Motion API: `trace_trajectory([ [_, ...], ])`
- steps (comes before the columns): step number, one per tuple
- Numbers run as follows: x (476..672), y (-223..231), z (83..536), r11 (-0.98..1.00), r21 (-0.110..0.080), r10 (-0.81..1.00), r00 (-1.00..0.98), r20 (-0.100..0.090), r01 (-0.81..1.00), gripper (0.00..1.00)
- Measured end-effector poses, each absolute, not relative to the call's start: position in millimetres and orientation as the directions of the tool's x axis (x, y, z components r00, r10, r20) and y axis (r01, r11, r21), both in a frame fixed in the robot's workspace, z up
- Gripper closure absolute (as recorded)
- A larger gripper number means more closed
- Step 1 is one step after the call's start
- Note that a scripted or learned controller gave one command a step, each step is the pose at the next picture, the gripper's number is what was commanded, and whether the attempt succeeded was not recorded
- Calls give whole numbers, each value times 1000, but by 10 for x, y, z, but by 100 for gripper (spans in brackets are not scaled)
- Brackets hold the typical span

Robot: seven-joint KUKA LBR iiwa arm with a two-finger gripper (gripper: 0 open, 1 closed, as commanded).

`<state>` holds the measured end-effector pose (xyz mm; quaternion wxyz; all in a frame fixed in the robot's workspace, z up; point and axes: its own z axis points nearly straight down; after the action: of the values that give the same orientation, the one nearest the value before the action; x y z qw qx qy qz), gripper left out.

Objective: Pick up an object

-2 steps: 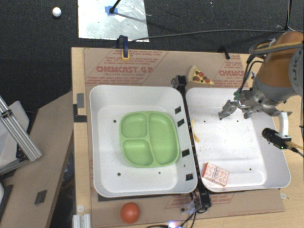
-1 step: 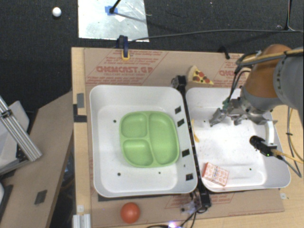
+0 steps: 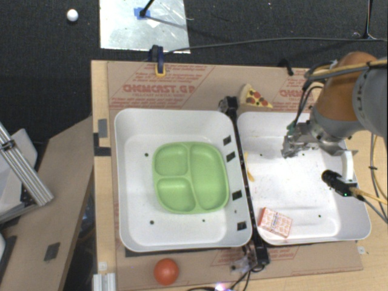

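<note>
My gripper (image 3: 293, 147) hangs over the upper middle of the right bin (image 3: 315, 223), reaching in from the right on the grey and orange arm. A small pink and white patterned packet (image 3: 276, 222) lies at the near left corner of that bin, well below the gripper. A thin yellow stick (image 3: 250, 175) rests by the bin's left wall. In the left bin (image 3: 133, 162) sits a green divided plate (image 3: 190, 176). A toy pizza slice (image 3: 255, 97) lies on the board behind the bins. Nothing shows between the gripper and the bin floor.
An orange ball (image 3: 166, 271) sits on the bench in front of the left bin. A blue and yellow clamp (image 3: 157, 59) holds the board's far edge. Black clips line the wall between the bins. A cable with a black sensor (image 3: 337, 183) trails over the right bin.
</note>
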<state>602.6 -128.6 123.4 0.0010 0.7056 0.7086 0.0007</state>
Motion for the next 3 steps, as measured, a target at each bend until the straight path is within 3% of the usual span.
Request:
trace_trajectory([
  [2, 6022, -1335, 2235, 4, 8, 1000, -4, -2, 1000, 100],
  [3, 6061, -792, 2347, 10, 4, 1000, -10, 2, 1000, 100],
])
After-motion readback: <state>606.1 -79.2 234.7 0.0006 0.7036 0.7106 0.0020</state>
